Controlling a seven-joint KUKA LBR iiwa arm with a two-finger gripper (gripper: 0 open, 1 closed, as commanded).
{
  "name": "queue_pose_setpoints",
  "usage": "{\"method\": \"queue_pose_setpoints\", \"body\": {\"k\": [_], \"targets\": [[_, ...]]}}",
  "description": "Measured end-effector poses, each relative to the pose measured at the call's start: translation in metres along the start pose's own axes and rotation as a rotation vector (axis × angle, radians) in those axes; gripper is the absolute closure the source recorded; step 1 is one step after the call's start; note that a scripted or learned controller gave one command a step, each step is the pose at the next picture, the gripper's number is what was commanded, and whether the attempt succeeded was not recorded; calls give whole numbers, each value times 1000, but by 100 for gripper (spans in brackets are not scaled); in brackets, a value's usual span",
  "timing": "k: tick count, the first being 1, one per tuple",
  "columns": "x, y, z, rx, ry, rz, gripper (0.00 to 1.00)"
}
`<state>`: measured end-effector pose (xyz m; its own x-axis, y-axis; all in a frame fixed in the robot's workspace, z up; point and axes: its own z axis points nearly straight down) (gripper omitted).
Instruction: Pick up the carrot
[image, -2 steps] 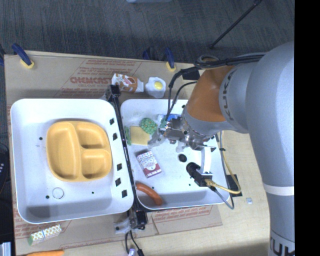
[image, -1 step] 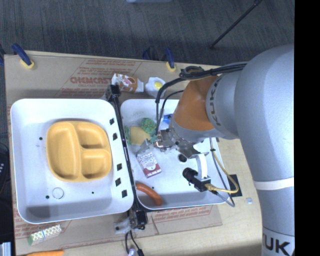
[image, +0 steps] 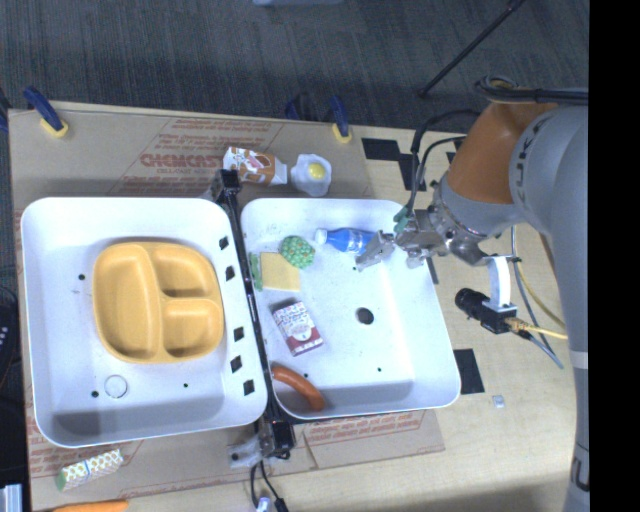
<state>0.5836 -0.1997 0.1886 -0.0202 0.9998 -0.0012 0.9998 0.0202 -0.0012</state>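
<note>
The carrot (image: 297, 387) appears as an orange-red elongated piece lying at the front left corner of the right bin (image: 420, 340), partly against the bin wall. My gripper (image: 384, 246) hangs over the back right part of that bin, just right of a blue bottle (image: 345, 239). It is far from the carrot, which lies toward the front left of it. Nothing shows in the gripper's grasp.
The right bin also holds a green ball-like item (image: 296, 250), a yellow wedge (image: 276, 271) and a red box (image: 298, 328). A yellow divided plate (image: 160, 298) fills the left bin (image: 50, 330). Small items (image: 312, 174) lie behind the bins, and an orange strip (image: 90, 506) lies at the bottom left edge.
</note>
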Motion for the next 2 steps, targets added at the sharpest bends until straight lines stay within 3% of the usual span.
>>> {"method": "queue_pose_setpoints", "body": {"k": [1,2], "targets": [[65,40,75,4,3,-89,0],[65,40,64,4,2,-92,100]]}}
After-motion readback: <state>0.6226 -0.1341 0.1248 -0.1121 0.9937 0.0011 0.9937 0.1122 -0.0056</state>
